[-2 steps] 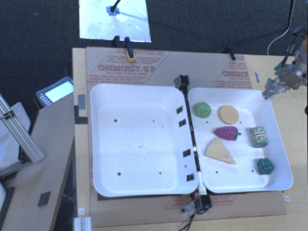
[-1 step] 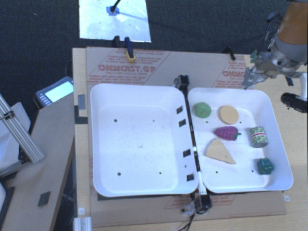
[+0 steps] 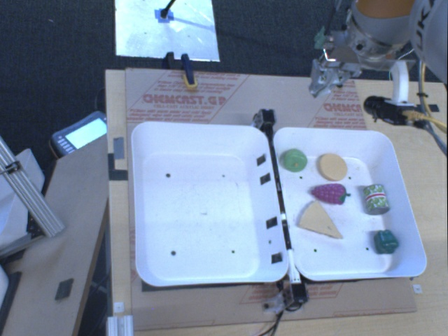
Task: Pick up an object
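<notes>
Six small toy-food pieces sit in the right bin (image 3: 402, 187), centre-right of the frame: a green round fruit (image 3: 294, 160) at its upper left, a tan round cookie (image 3: 332, 166) just beside it, purple grapes (image 3: 329, 193) below those, a yellow cheese wedge (image 3: 320, 220) lower still, a green-labelled can (image 3: 376, 199) toward the right wall and a dark teal piece (image 3: 385, 241) at lower right. All look like light, hard plastic — smooth, prob. a bit slippery, not fragile.

Best bet is the can: it seems to lie on its side w/ clear space around it, so a pinch across its round body should seat well. The grapes are bumpy, so easier to hold, but close to the wedge. The cookie is flat and low; the wedge slopes and could squirt out of a pinch.

Left bin (image 3: 203, 208) fills mid-frame. The gripper (image 3: 326, 82) hangs at upper right, above the cardboard sheet (image 3: 210, 100) behind the bins, well apart from every piece, nothing between its fingers — whether the jaws are spread or closed, can't tell.
</notes>
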